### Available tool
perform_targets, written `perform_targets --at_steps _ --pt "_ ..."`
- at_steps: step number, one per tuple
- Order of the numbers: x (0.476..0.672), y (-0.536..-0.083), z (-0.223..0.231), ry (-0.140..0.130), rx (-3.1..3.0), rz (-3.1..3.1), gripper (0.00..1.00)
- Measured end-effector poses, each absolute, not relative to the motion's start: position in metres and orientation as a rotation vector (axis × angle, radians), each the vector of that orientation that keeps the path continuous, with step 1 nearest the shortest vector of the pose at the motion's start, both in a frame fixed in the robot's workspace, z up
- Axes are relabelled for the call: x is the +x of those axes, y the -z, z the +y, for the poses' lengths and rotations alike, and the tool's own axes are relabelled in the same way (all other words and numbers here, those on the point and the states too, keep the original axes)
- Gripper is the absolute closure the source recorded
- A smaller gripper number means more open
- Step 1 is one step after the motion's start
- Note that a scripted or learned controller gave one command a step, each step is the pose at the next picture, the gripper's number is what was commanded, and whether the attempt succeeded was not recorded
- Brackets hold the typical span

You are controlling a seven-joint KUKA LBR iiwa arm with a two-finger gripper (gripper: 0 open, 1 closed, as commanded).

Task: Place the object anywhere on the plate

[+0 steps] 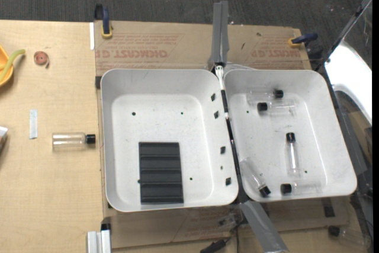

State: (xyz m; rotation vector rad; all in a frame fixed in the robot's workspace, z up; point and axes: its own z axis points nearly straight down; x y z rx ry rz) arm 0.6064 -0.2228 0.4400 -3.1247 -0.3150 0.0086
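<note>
A black ribbed plate [160,172] lies flat on the floor of the left bin [118,92], near its front wall. Several clear vials with black caps lie in the right bin [320,92]. Two lie side by side at the back [273,107], one points front to back in the middle [292,156], one rests slanted against the front left corner [254,178], and one lies along the front wall [303,188]. All of them rest on their sides, apart from the plate.
Another clear vial [71,139] lies on the wooden bench left of the bins, with a yellow object [6,65] and a small red disc [40,58] further back. Clamps [103,22] hold the cardboard behind the bins. A white curved body [349,71] stands at the right edge.
</note>
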Motion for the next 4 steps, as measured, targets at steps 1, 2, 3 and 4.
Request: perform_targets --at_steps 1,2,3,4 --pt "0.639 -0.44 -0.155 -0.006 -3.124 -0.324 0.0" --pt "0.625 -0.44 -0.223 -0.008 -3.125 -0.315 0.0" --pt "0.651 -0.44 -0.158 -0.006 -3.124 -0.329 0.0" --pt "0.599 -0.44 -0.223 -0.008 -3.109 -0.442 0.0"
